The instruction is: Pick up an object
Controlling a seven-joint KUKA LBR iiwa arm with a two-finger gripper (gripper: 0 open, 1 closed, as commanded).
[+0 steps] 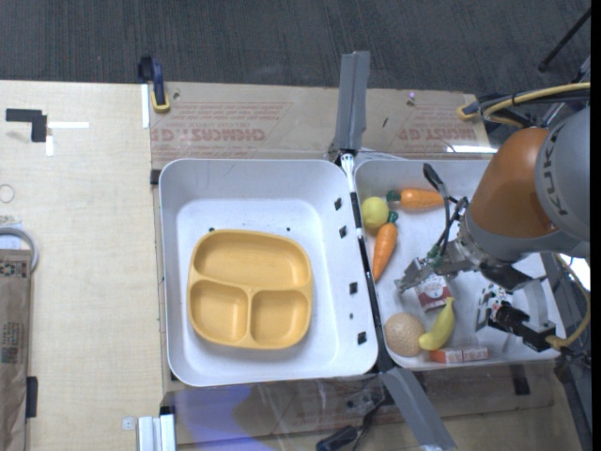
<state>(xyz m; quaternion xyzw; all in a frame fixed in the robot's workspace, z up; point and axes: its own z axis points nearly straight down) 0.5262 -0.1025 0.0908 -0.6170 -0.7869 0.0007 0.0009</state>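
Reaching in from the right, the grey arm (554,172) with its orange band (512,195) hangs over the right bin (526,353), and its claw (427,272) sits low among the toy food there. Metal parts of the claw lie just above a small red-and-white packet (433,294), but how wide the claw stands, and whether anything is between its fingers, cannot be told from this angle; the wrist hides much of it.

Around the claw the right bin holds several things. A yellow-green lemon-like fruit (375,211) lies at the far left corner, touching the top of a carrot (383,249) that runs along the left wall. A second carrot (421,197) lies crosswise at the far side, just right of the fruit. Near the claw's near side, a yellow banana (439,325) leans between the packet and a pale round fruit (404,334) in the near left corner. A small red and white box (462,354) lies along the near wall, just beside the banana's lower end.

The left bin (178,280) carries a yellow divided plate (250,287) with three compartments, resting near its middle. Both bins stand side by side on the light wooden worktop (75,280), with a strip of printed cardboard (244,120) at their far side.
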